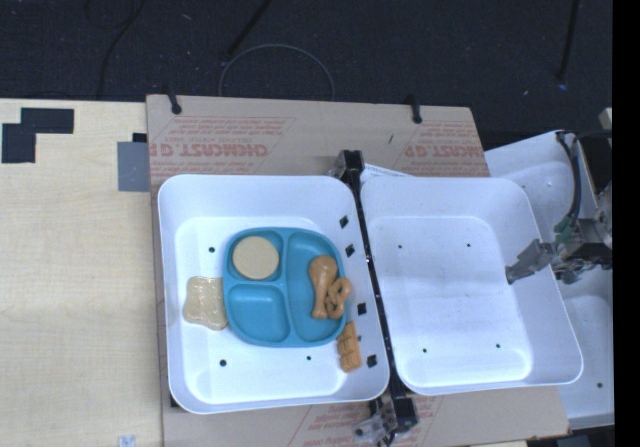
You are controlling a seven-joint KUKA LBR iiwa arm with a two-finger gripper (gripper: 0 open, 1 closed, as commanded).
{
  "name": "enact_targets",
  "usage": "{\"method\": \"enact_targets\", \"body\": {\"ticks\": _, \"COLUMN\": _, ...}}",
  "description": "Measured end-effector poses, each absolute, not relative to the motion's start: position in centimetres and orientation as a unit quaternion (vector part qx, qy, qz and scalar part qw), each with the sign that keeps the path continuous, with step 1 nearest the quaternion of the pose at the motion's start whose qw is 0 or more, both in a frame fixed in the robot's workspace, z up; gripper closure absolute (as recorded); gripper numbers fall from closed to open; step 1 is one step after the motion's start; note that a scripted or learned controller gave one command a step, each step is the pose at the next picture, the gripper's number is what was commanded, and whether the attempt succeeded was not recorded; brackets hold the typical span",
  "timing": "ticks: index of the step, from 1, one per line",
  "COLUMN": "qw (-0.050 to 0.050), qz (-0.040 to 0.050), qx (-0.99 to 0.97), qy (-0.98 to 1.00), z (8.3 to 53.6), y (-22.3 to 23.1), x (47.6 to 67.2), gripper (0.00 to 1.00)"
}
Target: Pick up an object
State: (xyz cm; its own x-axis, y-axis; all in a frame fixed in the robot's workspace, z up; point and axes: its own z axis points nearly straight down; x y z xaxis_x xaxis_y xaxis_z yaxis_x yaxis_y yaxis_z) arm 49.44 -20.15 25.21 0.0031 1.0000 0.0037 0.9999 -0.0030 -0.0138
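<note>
The gripper [527,265] sits at the right bin's [450,335] right edge, well apart from every object; whether it is open or shut cannot be told, and nothing shows in it. All candidates lie in the left bin [190,375]: a blue tray [265,320] carrying a round biscuit [254,257] and a pretzel [328,287], with a pale piece [205,302] touching its left side. Risk: the pieces look flat and crowded, so a grasp may slip or catch the tray rim.

left bin [200,205]: divided tray [275,320] inside | right bin [540,335] beside it
</note>
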Motion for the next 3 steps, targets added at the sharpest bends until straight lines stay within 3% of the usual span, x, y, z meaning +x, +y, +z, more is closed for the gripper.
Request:
{"method": "enact_targets", "body": {"ticks": 1, "qw": 0.001, "qz": 0.0007, "qx": -0.707, "qy": -0.707, "z": 25.8, "y": -20.1, "x": 49.7, "gripper": 0.0}}
{"method": "enact_targets", "body": {"ticks": 3, "qw": 0.004, "qz": 0.0015, "qx": -0.707, "qy": -0.707, "z": 15.8, "y": -18.9, "x": 51.2, "gripper": 0.0}}
